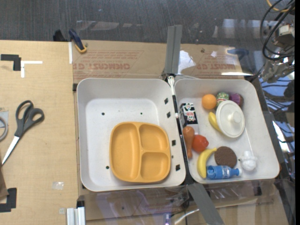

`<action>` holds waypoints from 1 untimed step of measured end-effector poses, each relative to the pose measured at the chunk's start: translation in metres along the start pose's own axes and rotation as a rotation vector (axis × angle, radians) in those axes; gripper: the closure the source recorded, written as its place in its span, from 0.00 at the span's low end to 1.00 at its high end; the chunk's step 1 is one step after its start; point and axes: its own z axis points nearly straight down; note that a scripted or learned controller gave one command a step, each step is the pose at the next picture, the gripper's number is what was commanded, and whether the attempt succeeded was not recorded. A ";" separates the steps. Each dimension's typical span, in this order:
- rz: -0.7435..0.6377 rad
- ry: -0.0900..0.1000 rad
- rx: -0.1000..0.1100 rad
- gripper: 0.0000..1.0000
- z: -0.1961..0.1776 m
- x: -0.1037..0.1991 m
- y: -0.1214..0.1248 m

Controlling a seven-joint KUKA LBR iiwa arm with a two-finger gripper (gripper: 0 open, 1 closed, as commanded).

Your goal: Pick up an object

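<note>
Left bin: yellow tray. Right bin: orange, white bowl, tomato, banana, blue bottle, brown disc. Scissors on bench. Pincer state: cannot tell.

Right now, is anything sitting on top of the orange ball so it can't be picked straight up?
Nothing lies on the orange ball. It sits uncovered near the back of the right bin, with the white bowl close beside it and a small carton to its other side.
</note>
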 end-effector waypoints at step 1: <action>-0.195 0.000 0.002 1.00 -0.057 0.002 0.005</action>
